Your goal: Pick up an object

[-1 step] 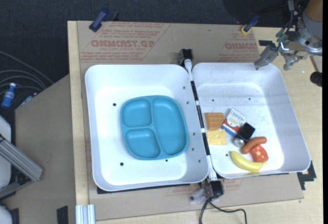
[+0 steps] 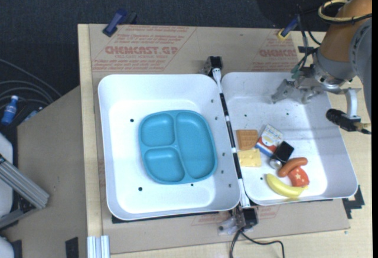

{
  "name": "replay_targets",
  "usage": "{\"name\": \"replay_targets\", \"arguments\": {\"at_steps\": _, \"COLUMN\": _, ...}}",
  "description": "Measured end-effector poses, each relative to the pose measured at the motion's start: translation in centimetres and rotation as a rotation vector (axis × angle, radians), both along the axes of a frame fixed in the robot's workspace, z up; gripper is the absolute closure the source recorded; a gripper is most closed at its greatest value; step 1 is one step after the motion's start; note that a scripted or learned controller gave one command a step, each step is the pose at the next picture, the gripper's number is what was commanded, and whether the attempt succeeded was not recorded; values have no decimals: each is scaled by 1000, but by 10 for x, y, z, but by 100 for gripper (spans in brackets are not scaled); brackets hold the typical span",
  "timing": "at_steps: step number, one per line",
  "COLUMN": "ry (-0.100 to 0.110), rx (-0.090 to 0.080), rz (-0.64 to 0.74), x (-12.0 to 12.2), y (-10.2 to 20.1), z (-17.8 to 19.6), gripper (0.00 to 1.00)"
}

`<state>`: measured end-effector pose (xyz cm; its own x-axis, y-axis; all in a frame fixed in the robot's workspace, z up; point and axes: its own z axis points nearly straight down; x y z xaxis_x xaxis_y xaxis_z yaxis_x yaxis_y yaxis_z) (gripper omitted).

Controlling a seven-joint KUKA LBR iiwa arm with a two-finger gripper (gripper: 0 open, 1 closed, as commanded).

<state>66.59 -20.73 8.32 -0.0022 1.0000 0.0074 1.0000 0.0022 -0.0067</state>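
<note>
Banana point(image 2: 284, 186) lies well apart from hand point(image 2: 287, 90).

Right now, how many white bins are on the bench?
2: the left bin holds a blue tray; the right bin holds toy food near its front left.

arm point(image 2: 348, 32): cut off at right edge | hand point(image 2: 287, 91): finger state too small to tell
</note>
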Motion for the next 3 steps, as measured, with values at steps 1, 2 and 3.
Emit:
{"name": "replay_targets", "arguments": {"at_steps": 1, "ry": -1, "rx": -2, "rz": 1, "x": 0, "y": 0, "z": 1, "gripper": 0}}
{"name": "replay_targets", "arguments": {"at_steps": 2, "ry": -4, "rx": -6, "rz": -1, "x": 1, "y": 37, "z": 2, "gripper": 0}}
{"name": "replay_targets", "arguments": {"at_steps": 3, "ry": -4, "rx": -7, "rz": -2, "x": 1, "y": 38, "z": 2, "gripper": 0}}
